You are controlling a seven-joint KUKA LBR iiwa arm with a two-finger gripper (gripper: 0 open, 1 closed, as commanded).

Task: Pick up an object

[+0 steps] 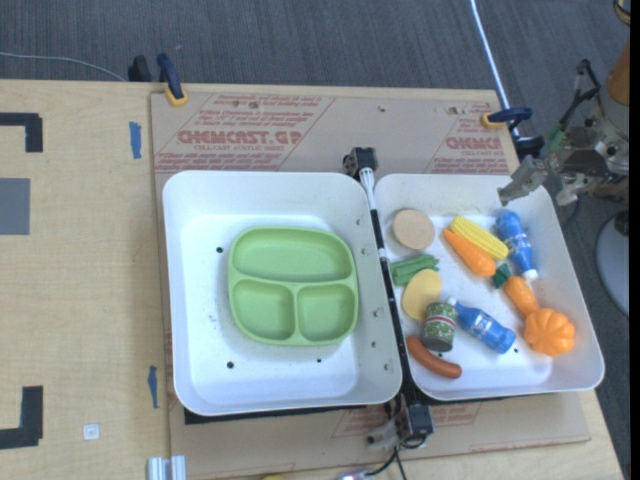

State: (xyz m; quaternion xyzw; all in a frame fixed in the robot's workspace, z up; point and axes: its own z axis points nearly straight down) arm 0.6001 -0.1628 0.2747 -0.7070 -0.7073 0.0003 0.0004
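One blue bottle [512, 236] just below gripper [545, 173]

We see a pale wooden bench [80, 268] carrying a brown printed board [300, 128]. On that board sit two shallow white bins touching side by side: the left bin [190, 268] and, just right of it, the right bin [575, 298]. Behind the left bin, clamps [172, 80] grip the board's far edge.

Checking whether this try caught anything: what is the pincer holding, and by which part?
Nothing is held. The pincer hangs over the right bin's upper right corner, with no toy between its fingers.
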